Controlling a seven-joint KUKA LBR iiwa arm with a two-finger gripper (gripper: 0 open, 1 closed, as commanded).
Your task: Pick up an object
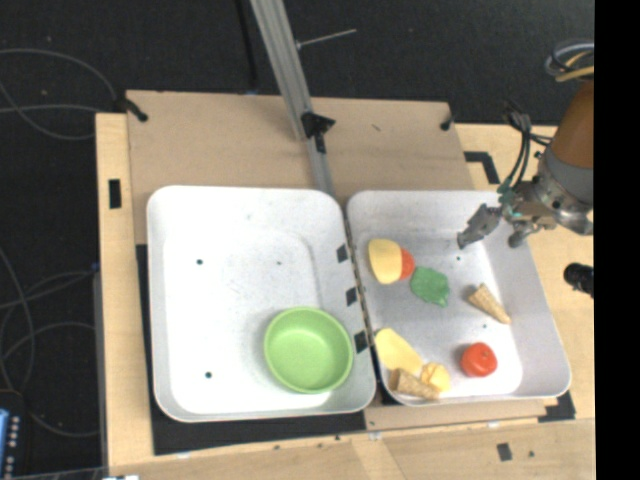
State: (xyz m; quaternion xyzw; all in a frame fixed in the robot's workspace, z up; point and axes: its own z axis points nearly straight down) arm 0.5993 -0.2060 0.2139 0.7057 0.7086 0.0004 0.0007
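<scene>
- Two shallow white bins sit side by side on the bench: the left bin (200,228) in the frame's centre-left, the right bin (430,213) just beside it at centre-right.
- The gripper (495,226) hangs over the upper right part of the right bin, its two dark fingers spread apart with nothing between them — open and holding nothing.
- Grey arm (565,183) with its orange band enters from the right edge of the frame.
- In the right bin lie the loose objects: a yellow-and-red toy fruit (388,261) near the upper left, a green toy vegetable (430,286) just beside it, a tan cone (488,302) to the right, a red tomato-like toy (479,359) lower right.
- A yellow piece (397,348) and a tan waffle-like piece (418,381) lie along the bottom edge — touching each other.
- A green bowl (308,349) stands upright in the lower right corner of the left bin.
</scene>
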